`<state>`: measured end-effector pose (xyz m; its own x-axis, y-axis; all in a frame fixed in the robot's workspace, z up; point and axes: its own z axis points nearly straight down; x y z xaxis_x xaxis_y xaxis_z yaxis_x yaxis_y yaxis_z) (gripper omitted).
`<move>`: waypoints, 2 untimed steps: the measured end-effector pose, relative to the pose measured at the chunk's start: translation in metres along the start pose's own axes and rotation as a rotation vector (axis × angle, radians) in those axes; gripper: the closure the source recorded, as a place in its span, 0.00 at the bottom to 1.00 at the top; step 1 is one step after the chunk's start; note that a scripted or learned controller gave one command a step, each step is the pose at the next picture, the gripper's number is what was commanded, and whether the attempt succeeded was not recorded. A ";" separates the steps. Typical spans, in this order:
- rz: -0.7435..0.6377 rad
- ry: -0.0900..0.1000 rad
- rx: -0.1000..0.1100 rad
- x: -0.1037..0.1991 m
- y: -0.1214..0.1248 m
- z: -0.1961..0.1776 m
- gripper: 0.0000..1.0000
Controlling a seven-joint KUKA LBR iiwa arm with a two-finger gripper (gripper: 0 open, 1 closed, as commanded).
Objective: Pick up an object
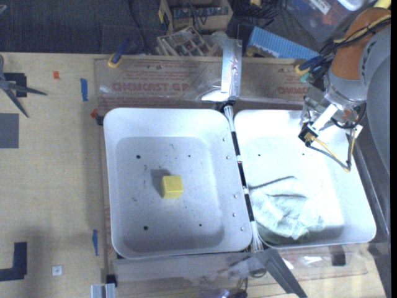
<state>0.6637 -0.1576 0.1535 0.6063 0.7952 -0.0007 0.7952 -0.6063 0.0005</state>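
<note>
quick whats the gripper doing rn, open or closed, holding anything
gripper: cannot be told from this view; it hangs over the right bin's far side.

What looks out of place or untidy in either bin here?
Nothing looks damaged or spilled. In the right bin, a crumpled pale cloth is bunched against the near wall, with a thin dark strand lying just beyond it. The yellow block in the left bin sits slightly skewed to the walls.
</note>
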 end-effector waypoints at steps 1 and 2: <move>0.392 0.002 -0.001 0.026 -0.014 0.067 1.00; 0.315 -0.001 0.005 0.028 -0.032 0.063 1.00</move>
<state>0.6552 -0.1162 0.0905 0.8231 0.5679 -0.0025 0.5679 -0.8231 -0.0038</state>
